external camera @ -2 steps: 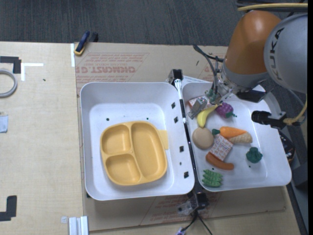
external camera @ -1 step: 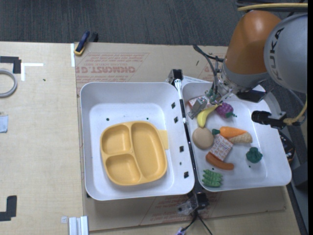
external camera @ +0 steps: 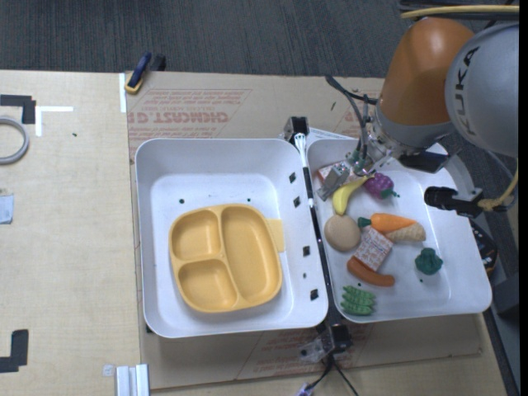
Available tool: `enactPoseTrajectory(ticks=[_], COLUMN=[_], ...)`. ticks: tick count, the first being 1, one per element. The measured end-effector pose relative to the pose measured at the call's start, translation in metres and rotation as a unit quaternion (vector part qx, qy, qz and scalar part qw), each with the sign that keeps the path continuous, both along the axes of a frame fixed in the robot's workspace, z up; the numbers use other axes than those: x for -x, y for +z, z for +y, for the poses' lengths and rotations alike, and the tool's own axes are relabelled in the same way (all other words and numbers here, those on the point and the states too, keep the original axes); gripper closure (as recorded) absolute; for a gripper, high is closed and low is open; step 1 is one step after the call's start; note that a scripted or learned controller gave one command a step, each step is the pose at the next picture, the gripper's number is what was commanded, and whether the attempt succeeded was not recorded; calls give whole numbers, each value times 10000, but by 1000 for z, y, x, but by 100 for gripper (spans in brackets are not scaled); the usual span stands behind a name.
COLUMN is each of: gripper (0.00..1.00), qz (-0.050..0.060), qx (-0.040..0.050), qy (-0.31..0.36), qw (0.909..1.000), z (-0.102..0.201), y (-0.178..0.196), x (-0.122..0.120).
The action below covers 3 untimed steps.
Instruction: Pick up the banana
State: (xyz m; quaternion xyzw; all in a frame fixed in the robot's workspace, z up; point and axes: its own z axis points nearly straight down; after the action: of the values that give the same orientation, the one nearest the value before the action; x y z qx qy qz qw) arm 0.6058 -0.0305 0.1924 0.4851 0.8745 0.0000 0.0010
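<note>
End effector point(external camera: 356, 167) sits over banana point(external camera: 347, 194); opening unclear. Risk: neighbouring grapes point(external camera: 379, 185) crowd the grasp, causing slip.

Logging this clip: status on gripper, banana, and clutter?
Two-finger gripper low over right bin, finger state unclear. Small yellow toy banana just below it, lying in bin. Purple toy grapes crowding alongside.

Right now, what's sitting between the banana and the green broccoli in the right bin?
In the camera view, the carrot and a cone-shaped piece lie between the banana and the broccoli.
</note>
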Motion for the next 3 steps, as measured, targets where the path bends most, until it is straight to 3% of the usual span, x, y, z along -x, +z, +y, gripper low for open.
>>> enactPoseTrajectory(ticks=[3], gripper=[0], qz=[0], qx=[0], qy=[0], qw=[10000], z=[0], y=[0], x=[0])
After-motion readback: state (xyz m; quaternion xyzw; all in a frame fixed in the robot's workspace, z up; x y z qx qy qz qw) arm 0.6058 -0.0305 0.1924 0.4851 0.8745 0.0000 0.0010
